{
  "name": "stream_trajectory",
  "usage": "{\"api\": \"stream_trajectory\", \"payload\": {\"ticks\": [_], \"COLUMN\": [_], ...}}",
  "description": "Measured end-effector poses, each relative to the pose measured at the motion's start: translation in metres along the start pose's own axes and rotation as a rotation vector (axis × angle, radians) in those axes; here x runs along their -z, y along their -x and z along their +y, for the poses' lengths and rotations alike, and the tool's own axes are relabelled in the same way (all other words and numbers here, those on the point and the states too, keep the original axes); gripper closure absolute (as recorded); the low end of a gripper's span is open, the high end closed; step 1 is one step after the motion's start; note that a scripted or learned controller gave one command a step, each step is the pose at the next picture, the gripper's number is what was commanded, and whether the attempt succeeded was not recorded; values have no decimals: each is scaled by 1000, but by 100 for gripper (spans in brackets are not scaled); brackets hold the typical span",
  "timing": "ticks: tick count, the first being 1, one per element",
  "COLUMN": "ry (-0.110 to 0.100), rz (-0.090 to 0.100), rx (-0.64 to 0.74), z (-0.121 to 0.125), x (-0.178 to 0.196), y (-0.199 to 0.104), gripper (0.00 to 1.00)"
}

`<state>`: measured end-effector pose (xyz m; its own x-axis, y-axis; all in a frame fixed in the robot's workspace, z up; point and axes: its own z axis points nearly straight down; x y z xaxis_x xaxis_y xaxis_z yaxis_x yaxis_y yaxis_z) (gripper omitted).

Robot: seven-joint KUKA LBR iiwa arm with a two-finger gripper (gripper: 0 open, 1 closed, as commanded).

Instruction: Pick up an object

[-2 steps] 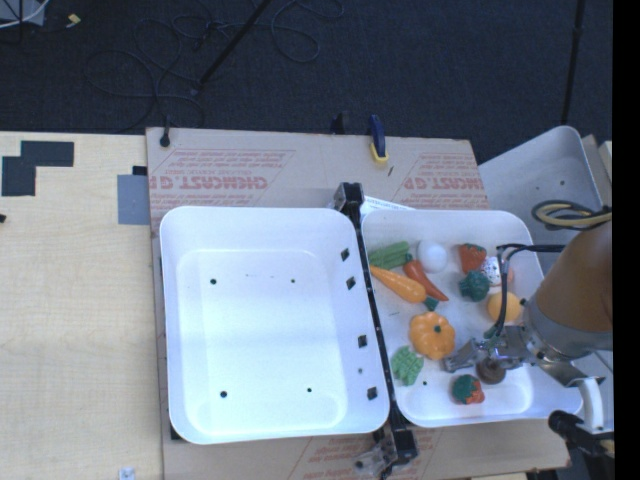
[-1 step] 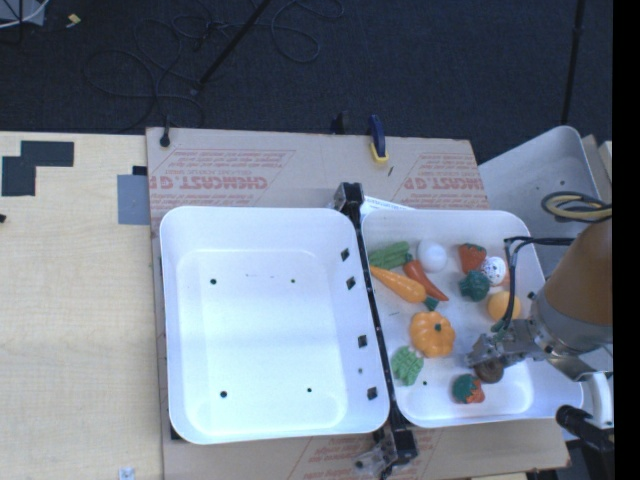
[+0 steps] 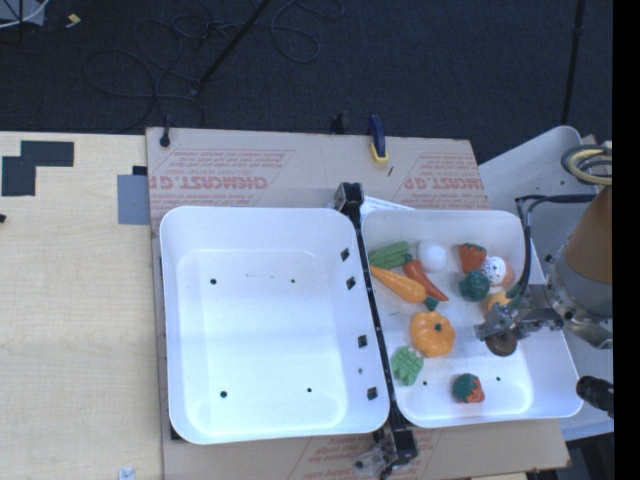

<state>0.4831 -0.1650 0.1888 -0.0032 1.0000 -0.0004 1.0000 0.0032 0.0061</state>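
1. Two shallow white bins sit side by side on a sheet of cardboard [image 3: 300, 173] laid over the surface [image 3: 70, 298]. The left bin [image 3: 180, 238] has only its bare white floor showing.
2. The right bin [image 3: 545, 393] holds toy food: a green cucumber [image 3: 389, 255], an orange carrot [image 3: 399, 285], a white ball [image 3: 433, 257], a strawberry [image 3: 472, 257], a dark green broccoli [image 3: 474, 287], an orange pumpkin [image 3: 432, 334], a light green leafy piece [image 3: 406, 365], and a red-and-green piece [image 3: 467, 389] near the front edge.
3. The arm [image 3: 592, 268] reaches in from the right, and the hand [image 3: 500, 334] is low over the right side of the right bin, just right of the pumpkin and below the broccoli.
4. I cannot tell whether the hand is open or closed; it is dark and small, and nothing is clearly seen inside it.
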Motion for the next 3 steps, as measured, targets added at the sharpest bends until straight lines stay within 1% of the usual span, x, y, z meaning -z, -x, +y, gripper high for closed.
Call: {"api": "stream_trajectory", "payload": {"ticks": [1, 2, 3], "ry": [-2, -14, -6], "rz": [2, 4, 3], "rx": [2, 2, 3], "z": [-6, 44, 72], "x": [64, -6, 21], "y": [-44, -93, -148], "gripper": [100, 100, 100]}}
